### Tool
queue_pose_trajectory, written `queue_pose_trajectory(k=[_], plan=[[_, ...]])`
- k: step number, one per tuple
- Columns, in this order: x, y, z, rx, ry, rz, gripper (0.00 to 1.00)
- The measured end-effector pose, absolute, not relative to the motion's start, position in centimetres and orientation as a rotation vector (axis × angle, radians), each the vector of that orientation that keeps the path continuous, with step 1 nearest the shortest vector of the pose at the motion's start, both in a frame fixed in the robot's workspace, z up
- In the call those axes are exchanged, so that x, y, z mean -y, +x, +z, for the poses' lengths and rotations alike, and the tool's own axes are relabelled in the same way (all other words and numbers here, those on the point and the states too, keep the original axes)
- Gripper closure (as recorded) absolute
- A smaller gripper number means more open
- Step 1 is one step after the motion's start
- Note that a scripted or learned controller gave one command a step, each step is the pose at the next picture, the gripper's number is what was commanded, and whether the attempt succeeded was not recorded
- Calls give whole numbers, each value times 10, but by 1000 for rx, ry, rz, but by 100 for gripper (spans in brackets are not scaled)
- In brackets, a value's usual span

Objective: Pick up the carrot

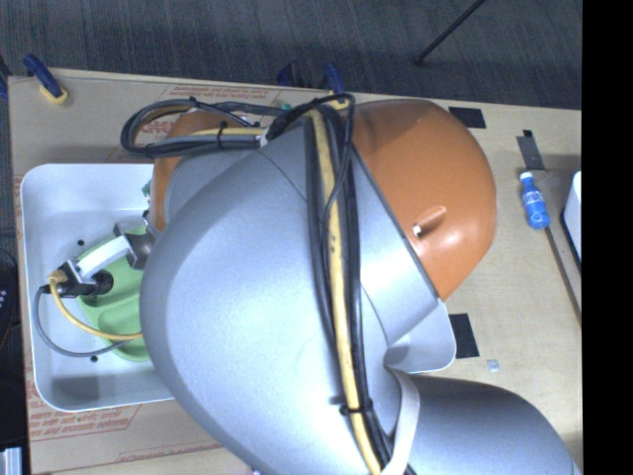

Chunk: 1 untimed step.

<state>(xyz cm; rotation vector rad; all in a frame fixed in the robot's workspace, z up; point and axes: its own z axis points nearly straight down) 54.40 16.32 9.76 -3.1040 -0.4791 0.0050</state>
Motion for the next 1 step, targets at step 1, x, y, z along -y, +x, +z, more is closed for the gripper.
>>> queue_pose_trajectory(k=[1], plan=[[-104,531,308,509,-3099,4,0]])
